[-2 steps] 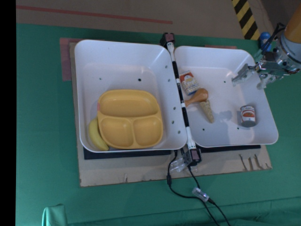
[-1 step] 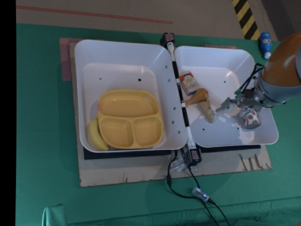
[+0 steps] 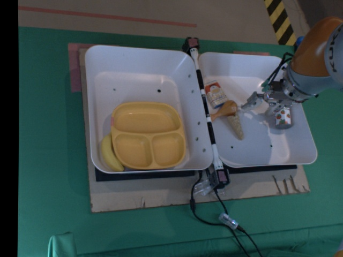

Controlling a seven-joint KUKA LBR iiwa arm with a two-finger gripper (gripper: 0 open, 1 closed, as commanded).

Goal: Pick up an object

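Green bench cloth under white bins

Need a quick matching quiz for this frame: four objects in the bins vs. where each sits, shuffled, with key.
Things:
1. banana
2. yellow divided tray
3. small carton
4. ice cream cone

Places:
A. right bin, near the divider, toward its far side
B. left bin, in the middle
C. left bin, against the tray's left edge
D. right bin, below the drumstick-shaped toy

Pairs: 1-C, 2-B, 3-A, 4-D
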